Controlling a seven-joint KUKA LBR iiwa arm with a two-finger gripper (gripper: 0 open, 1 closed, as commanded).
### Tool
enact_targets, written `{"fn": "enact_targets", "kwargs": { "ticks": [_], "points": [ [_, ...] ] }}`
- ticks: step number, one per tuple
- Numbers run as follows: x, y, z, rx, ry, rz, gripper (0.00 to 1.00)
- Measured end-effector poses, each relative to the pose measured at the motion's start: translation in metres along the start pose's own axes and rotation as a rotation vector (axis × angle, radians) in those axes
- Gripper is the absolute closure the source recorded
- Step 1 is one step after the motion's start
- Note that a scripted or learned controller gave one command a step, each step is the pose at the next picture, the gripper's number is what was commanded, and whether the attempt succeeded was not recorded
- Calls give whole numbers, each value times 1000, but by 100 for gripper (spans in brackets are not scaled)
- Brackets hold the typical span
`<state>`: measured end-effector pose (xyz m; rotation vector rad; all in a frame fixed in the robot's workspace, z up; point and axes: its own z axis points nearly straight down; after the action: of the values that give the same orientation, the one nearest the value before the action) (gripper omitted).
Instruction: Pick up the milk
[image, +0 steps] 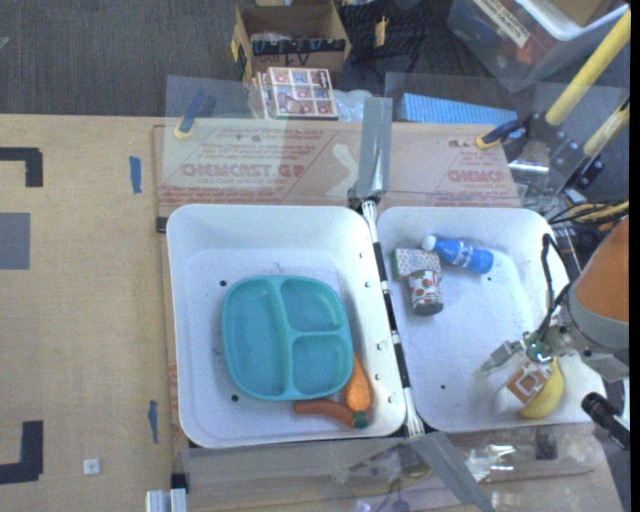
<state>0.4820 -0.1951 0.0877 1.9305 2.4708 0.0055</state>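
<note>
In the right bin (470, 330), a small orange-and-white carton (528, 381) that looks like the milk lies near the front right corner, against a yellow banana (546, 398). My gripper (518, 356) hangs directly over the carton's upper left edge, at the end of the grey arm with the orange band (610, 285). Whether it touches the carton cannot be made out.
At the back of the right bin are a blue bottle with a white cap (462, 254), a small speckled box (415, 262) and a can (426, 291). The left bin (200, 330) holds a teal divided plate (288, 336), a carrot (360, 388) and a sausage (322, 409).
</note>
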Motion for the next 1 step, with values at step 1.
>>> {"fn": "enact_targets", "kwargs": {
  "ticks": [1],
  "points": [
    [-22,-7,-59,4,1,-25,0]
  ]
}}
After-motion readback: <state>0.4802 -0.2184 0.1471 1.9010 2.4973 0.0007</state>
